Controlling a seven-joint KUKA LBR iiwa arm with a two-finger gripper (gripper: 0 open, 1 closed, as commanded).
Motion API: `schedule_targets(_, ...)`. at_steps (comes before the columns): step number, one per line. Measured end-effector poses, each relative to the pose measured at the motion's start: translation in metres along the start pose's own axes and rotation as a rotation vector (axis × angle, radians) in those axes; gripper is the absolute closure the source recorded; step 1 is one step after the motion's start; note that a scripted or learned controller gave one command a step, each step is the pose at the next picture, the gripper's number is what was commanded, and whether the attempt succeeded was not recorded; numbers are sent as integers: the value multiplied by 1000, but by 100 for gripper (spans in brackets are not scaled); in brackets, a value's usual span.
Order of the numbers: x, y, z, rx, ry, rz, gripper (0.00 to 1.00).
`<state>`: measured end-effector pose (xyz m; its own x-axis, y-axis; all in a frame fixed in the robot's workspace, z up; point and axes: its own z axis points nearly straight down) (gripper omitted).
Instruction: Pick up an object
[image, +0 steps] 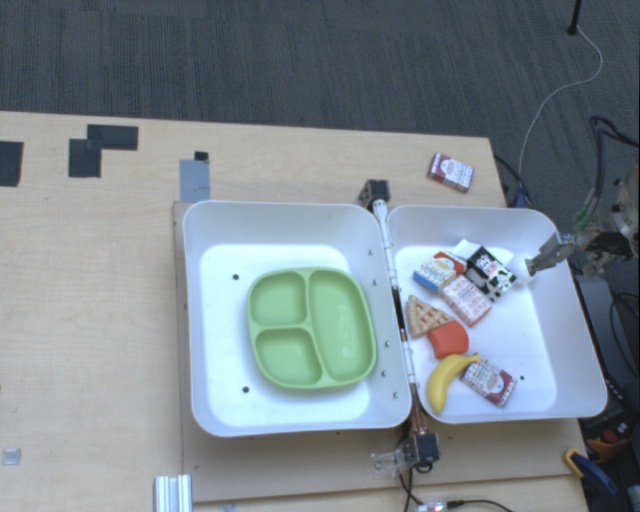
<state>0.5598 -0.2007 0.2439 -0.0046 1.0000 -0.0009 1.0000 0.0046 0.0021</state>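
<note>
No readable writing on the small red-and-white cartons; end effector sits at the right white bin's edge, can't tell its state.

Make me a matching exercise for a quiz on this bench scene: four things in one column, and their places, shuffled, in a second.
Things:
1. green divided plate
2. banana
3. small red box
4. gripper

Places:
A. on the bench outside the bins, beyond the right bin
B. lying in the left bin
C. at the right bin's far right edge
D. near the front of the right bin

Pairs: 1-B, 2-D, 3-A, 4-C
</note>
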Motion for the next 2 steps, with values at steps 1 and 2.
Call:
schedule_targets(1, 26, -31, 153, 1, 1, 2, 0)
schedule_targets(2, 26, -29, 141, -3, 1, 1, 100)
